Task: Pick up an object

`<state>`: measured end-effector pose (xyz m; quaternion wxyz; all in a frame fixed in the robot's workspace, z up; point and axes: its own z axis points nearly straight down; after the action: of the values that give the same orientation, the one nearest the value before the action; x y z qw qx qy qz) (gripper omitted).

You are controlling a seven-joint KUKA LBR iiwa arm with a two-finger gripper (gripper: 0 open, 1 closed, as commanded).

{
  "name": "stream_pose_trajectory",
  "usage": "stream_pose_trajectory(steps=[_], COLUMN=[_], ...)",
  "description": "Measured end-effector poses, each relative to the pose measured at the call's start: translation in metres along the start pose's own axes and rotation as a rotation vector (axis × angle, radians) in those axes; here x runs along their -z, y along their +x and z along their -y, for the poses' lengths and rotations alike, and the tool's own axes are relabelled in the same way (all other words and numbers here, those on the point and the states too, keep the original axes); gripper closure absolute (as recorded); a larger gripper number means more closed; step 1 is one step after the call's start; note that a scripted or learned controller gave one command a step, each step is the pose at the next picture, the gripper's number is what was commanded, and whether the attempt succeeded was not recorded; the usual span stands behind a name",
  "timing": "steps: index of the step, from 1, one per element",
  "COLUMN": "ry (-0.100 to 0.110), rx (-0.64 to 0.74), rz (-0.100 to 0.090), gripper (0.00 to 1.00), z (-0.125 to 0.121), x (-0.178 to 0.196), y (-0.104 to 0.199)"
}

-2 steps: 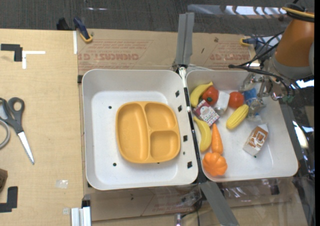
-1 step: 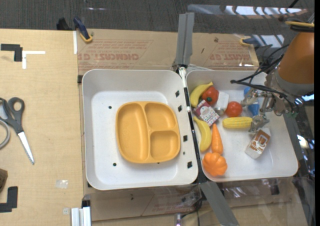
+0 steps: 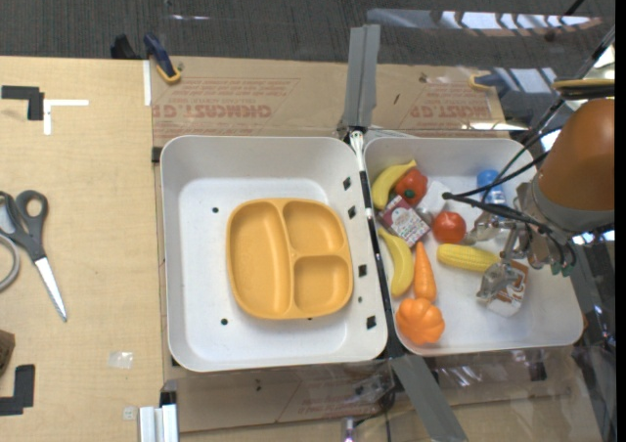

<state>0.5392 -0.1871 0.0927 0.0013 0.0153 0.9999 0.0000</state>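
The right bin point(image 3: 548, 328) holds several toy foods. A banana point(image 3: 391, 180) lies beside a red pepper point(image 3: 414, 184), with a small printed packet point(image 3: 406, 225) just below them. There is also a red tomato point(image 3: 449, 226), a yellow corn cob point(image 3: 468, 256), a second banana point(image 3: 399, 269), a carrot point(image 3: 424, 272) and an orange pumpkin point(image 3: 421, 321). A blue-capped clear item point(image 3: 487, 181) lies near the back. My gripper point(image 3: 504, 282) hangs low over the bin's right part, just right of the corn cob. A pale object point(image 3: 501, 303) sits under it.
The left bin point(image 3: 186, 235) holds a yellow divided plate point(image 3: 290, 257). Scissors point(image 3: 34, 244) lie on the bench at far left. A grey divider bar point(image 3: 360, 78) stands behind the bins. Cables point(image 3: 489, 198) trail from the arm point(image 3: 582, 161) across the right bin.
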Motion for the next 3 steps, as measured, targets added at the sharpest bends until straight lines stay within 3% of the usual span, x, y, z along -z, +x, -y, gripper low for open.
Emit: stream_pose_trajectory(steps=[1, 2, 3], ry=[0.000, 0.000, 0.001], rx=[-0.106, -0.140, -0.099], rz=[-0.001, -0.001, 0.003], gripper=[0.00, 0.00, 0.00], z=[-0.012, -0.085, -0.079], x=[-0.001, 0.000, 0.000], y=[0.037, -0.042, 0.009])
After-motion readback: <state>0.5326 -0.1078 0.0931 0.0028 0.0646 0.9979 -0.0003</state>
